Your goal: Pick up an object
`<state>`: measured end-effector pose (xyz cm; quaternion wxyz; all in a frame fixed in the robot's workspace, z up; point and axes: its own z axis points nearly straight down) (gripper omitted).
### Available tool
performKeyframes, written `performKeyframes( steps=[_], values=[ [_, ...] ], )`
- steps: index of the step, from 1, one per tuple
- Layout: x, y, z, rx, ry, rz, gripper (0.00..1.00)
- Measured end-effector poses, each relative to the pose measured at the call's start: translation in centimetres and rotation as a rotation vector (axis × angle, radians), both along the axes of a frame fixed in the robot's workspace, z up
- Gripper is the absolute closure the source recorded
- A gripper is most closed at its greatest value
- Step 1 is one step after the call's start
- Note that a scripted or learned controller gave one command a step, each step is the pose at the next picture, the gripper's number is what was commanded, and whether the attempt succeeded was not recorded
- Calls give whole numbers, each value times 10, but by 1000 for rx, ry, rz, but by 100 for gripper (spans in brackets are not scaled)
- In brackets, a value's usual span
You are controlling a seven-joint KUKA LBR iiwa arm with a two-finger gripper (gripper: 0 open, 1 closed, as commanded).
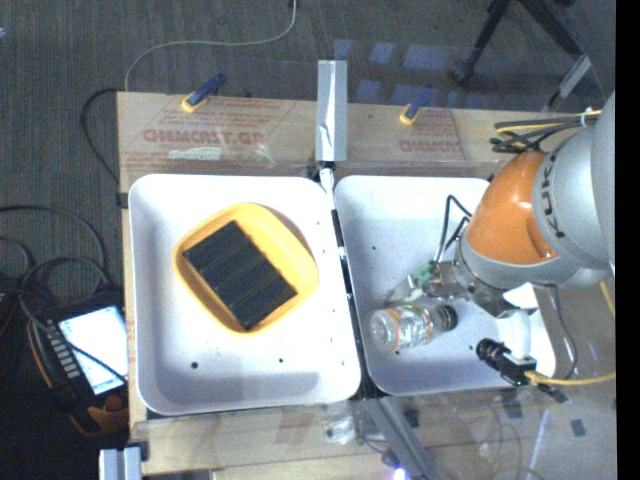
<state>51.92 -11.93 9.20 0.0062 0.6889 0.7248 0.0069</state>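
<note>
bottle (pixel 412 326) lies on its side in the right bin (pixel 390 218), likely the target since the gripper (pixel 440 283) hangs just above it; whether the gripper is spread or pressed together i cannot tell.

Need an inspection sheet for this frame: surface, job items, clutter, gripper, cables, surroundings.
Surface: two shallow white bins, left bin and right bin, on a wooden bench.
Job's things: clear plastic bottle lying on its side in the right bin; yellow dish with a black ridged pad in the left bin.
Clutter: nothing seen.
Gripper: gripper low over the bottle's upper side; grasp unclear.
Cables: black cable along the arm; yellow cable.
Surroundings: grey carpet, chair base.
</note>
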Motion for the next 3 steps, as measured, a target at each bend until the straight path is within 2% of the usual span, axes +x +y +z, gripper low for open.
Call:
performKeyframes(
  steps=[1,2,3],
  values=[
    [-28,13,1,-11,-7,119,0],
    [-26,15,12,-6,-9,120,100],
    [-27,15,11,-7,-7,120,0]
  ],
)
